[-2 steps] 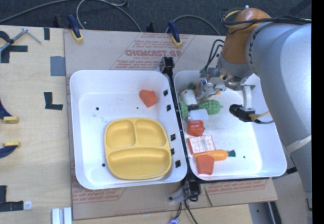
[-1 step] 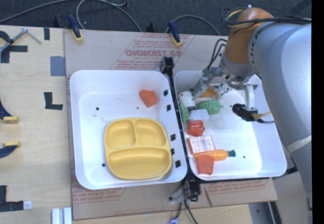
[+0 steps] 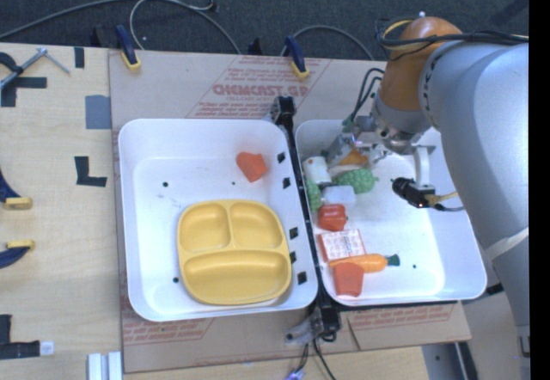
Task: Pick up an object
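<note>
The gripper is down among the small green and orange toy foods at the right white bin's far-left corner, finger state untellable, so nothing looks lifted yet.

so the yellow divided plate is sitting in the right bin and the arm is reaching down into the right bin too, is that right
Not quite. The yellow divided plate sits in the left bin, with a small orange piece behind it. The rest holds: the arm's gripper is reaching down into the right bin, over the pile of toy food there. The camera view shows both.
</note>
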Tool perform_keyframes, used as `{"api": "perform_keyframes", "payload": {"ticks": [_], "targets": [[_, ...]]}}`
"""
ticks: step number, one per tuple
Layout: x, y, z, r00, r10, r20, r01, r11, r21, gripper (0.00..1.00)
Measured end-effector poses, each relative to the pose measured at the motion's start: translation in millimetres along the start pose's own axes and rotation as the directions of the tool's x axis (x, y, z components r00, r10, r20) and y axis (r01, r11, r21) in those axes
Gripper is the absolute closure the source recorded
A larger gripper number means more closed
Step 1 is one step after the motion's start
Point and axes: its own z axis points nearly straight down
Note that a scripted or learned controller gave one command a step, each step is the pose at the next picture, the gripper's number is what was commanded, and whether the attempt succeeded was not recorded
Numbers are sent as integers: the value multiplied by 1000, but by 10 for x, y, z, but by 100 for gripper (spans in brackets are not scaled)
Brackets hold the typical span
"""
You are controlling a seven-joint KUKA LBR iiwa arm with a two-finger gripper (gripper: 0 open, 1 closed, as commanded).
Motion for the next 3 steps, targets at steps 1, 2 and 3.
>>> {"api": "perform_keyframes", "payload": {"ticks": [1, 2, 3], "targets": [[4, 2, 1, 1000, -1, -2, 1, 1000, 0, 0], [46, -1, 0, 1000, 2, 3, -2, 1000, -2, 0], [39, 1, 1, 1000, 1, 1, -1, 1000, -1, 0]]}}
